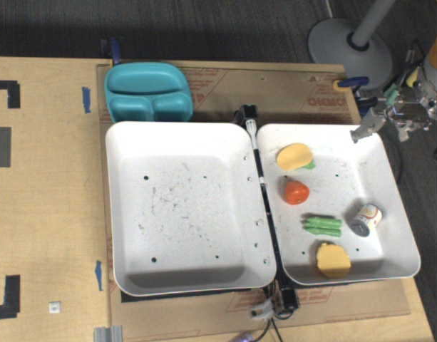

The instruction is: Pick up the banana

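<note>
From the camera above, the banana [295,157] lies in the right bin [400,234], at its far end, just beyond the tomato [296,192]. It looks light, smooth and curved; gripping across its middle seems safest. The gripper [366,128] hovers at the bin's far right corner, holding nothing.

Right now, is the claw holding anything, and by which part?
Nothing is held: the claw sits at the right white bin's upper right corner, apart from the yellow banana.
</note>
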`<act>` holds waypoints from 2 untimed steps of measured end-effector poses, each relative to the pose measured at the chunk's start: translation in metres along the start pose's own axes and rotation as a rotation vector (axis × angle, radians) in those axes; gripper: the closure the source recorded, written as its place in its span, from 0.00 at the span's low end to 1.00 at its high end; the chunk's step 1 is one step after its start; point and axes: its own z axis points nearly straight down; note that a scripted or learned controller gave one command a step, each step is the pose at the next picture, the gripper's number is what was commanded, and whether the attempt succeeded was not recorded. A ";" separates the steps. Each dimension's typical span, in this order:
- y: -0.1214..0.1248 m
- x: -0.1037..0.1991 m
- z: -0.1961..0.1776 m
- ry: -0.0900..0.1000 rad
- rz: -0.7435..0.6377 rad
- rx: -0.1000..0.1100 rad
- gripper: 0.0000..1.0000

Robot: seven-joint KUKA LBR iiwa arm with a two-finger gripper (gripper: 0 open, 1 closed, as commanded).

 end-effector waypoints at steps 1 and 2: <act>-0.018 0.073 0.099 0.002 0.256 0.004 0.00; -0.071 0.115 0.088 0.002 -0.244 0.003 0.00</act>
